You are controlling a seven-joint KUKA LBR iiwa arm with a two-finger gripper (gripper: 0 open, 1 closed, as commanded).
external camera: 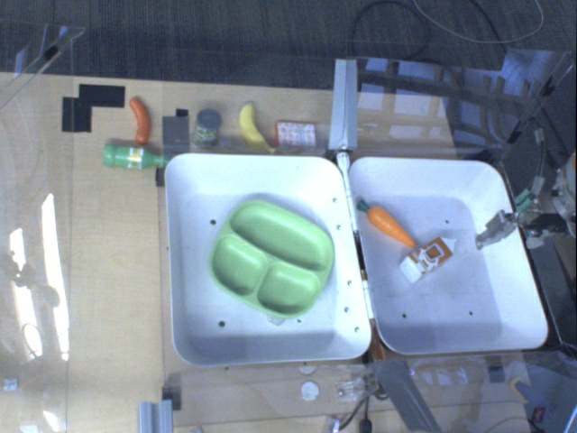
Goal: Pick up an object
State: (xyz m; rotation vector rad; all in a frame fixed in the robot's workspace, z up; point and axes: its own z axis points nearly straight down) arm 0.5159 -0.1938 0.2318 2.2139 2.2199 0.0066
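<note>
An orange carrot (389, 225) with a green top lies in the right bin (505, 332), near its left wall. Just right of and below it sits a small white and orange box (425, 257). A green divided plate (271, 257) rests in the middle of the left bin (194, 332). My gripper (498, 230) hangs at the right rim of the right bin, well to the right of the box and apart from it. Nothing shows held in it. Most of the arm is cut off by the view's right side.
Behind the left bin, on the wooden bench, stand a green bottle (132, 157), an orange sausage (140, 120), a dark jar (208, 126), a banana (251, 125) and a red-white can (296, 133). A metal post (342, 106) rises between the bins.
</note>
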